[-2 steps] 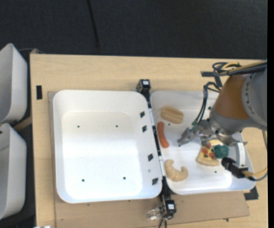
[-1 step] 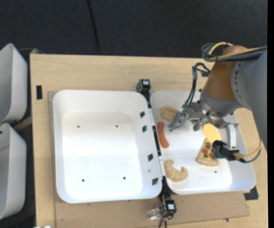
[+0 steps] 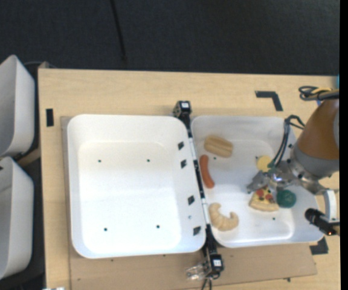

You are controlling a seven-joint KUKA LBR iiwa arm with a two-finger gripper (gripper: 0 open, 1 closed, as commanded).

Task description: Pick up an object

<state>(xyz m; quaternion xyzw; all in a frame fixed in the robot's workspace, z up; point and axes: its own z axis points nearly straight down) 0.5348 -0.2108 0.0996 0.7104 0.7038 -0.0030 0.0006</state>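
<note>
We see the hand low in the right white bin, above the pizza-slice toy at 5 o'clock; its grip we cannot tell. Risk: crowding green round toy deflects it, grasp misses.

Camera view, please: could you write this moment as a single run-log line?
end effector: low in right bin, over pizza slice | nearby: green object | untouched: bread roll, sausage, croissant
</note>
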